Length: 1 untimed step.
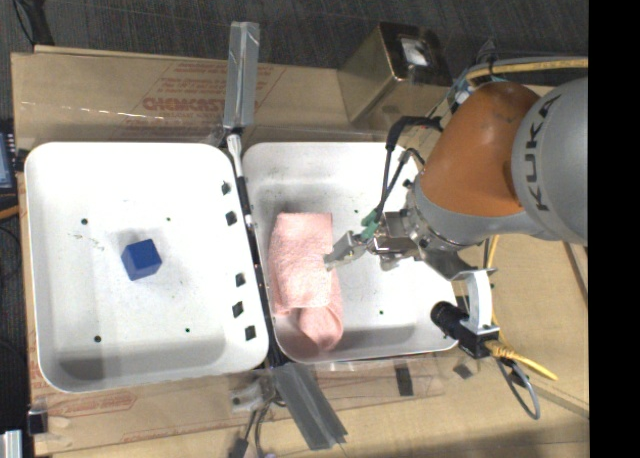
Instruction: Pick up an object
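Note:
A folded pink cloth lies along the left side of the right bin, reaching down to the bin's front wall. A small blue cube sits in the left bin, left of its middle. My gripper comes in from the right and its tip is at the cloth's right edge, about halfway down it. The grey arm with its orange band hangs over the right half of the right bin and hides that part of the floor.
A metal divider bar runs up from between the two bins. A tan box stands behind the right bin. Cables and a black connector hang off the arm near the right bin's front right corner.

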Each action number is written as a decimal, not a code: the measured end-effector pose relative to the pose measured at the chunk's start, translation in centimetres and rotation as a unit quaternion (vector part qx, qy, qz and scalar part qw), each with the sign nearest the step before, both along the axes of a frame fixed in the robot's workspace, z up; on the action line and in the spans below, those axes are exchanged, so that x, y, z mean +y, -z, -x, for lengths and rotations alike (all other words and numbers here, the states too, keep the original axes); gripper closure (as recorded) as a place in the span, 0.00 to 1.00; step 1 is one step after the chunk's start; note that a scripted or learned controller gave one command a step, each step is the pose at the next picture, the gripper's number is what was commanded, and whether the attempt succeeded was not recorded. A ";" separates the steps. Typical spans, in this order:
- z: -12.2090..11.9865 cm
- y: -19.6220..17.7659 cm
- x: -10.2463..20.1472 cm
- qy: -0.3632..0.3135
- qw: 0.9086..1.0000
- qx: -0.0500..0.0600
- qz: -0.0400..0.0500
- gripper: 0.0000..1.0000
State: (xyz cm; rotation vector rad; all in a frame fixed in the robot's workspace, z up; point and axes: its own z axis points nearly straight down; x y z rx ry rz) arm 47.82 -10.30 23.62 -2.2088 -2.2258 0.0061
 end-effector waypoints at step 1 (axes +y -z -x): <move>-4.4 8.9 -2.4 -0.020 1.000 0.001 0.000 0.00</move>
